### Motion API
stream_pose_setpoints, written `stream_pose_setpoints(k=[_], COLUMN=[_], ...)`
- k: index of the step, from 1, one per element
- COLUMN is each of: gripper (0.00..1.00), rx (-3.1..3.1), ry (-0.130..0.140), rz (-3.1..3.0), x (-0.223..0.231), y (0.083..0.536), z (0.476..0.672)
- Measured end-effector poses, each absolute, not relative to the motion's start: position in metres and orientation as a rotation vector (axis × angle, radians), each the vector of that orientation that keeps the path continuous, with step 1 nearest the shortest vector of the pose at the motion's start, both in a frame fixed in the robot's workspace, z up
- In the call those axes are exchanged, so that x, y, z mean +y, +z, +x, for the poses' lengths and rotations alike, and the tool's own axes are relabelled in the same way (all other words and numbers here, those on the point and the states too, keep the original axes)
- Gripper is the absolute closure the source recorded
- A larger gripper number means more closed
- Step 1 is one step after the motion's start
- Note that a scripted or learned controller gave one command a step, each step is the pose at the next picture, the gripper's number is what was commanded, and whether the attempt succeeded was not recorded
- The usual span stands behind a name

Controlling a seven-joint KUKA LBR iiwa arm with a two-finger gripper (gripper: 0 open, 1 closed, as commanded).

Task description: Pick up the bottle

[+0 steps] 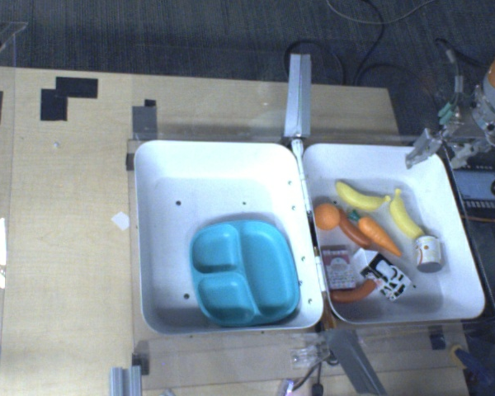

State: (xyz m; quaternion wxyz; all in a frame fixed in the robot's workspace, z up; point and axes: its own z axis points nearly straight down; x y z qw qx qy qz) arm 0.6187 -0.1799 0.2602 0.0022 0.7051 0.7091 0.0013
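Bins: I count two, side by side; left bin [161, 221], right bin [454, 221].
Left bin: one blue tray [244, 272], three compartments.
Right bin: two bananas, two carrots, one orange, one card, one small can.
Bottle [385, 275]: one, lower middle of right bin, black-and-white label, unreadable.
Gripper [425, 148]: upper right of frame, jaw state I cannot tell.

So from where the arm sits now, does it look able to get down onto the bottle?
Probably yes. The bottle lies on its side near the right bin's right wall, with open space above it. A banana lies close by but not over it. The pincer hovers at the bin's far right corner.
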Motion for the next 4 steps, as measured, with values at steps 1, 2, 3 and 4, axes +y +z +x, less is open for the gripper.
stream_pose_setpoints(k=[1, 2, 3, 4], gripper=[0.0, 0.0, 0.0, 0.0], rx=[2.134, 2.312, 2.263, 2.415], ry=[0.002, 0.009, 0.008, 0.005], rz=[2.301, 2.116, 2.171, 2.004], x=[-0.169, -0.116, -0.088, -0.092], y=[0.169, 0.088, 0.105, 0.116], z=[0.67, 0.671, 0.671, 0.634])
